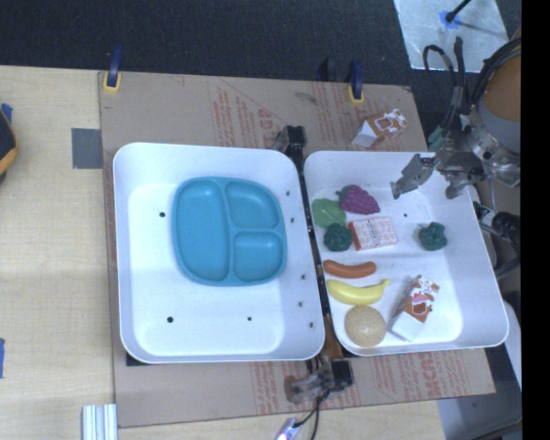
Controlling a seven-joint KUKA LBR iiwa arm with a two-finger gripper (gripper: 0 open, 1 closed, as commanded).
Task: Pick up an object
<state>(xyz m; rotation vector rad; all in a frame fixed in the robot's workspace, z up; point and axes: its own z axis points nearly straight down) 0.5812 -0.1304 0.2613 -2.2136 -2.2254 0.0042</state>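
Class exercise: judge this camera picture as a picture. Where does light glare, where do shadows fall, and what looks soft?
Camera view: even overhead light; the left bin glares white at its rim, with a grey shadow inside its upper wall; the blue plate looks matte; the gripper and small toys look soft, low resolution.

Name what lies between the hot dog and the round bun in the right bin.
The yellow banana lies between them in the camera view, just below the hot dog and above the bun.
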